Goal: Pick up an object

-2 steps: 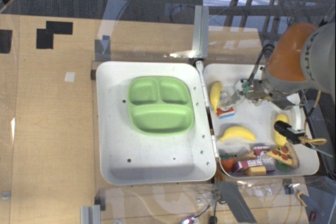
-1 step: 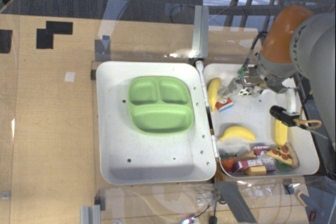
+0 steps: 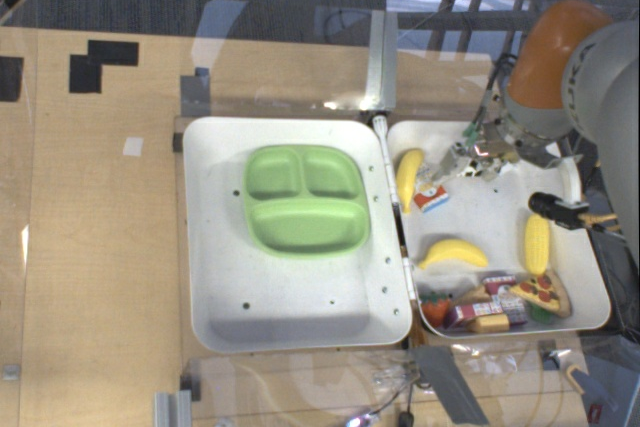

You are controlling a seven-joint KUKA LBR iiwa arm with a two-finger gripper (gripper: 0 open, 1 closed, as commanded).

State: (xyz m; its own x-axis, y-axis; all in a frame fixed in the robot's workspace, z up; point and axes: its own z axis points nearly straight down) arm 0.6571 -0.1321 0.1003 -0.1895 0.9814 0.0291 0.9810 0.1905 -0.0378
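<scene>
The left bin [image 3: 215,245] holds a green tray [image 3: 305,198] with three sections. The right bin [image 3: 575,310] holds a banana [image 3: 407,177], another banana [image 3: 455,253], corn [image 3: 537,244], a pizza slice [image 3: 540,294] and a small red and white carton [image 3: 430,199]. The gripper [image 3: 452,163] hangs just above the carton. Whether its jaws are wide or narrow is hard to tell.

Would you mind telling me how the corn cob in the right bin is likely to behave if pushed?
The corn cob looks rounded and elongated, so it may roll sideways. It appears to be stiff moulded plastic, probably light. Lying near the bin wall, it would likely stop there.
</scene>
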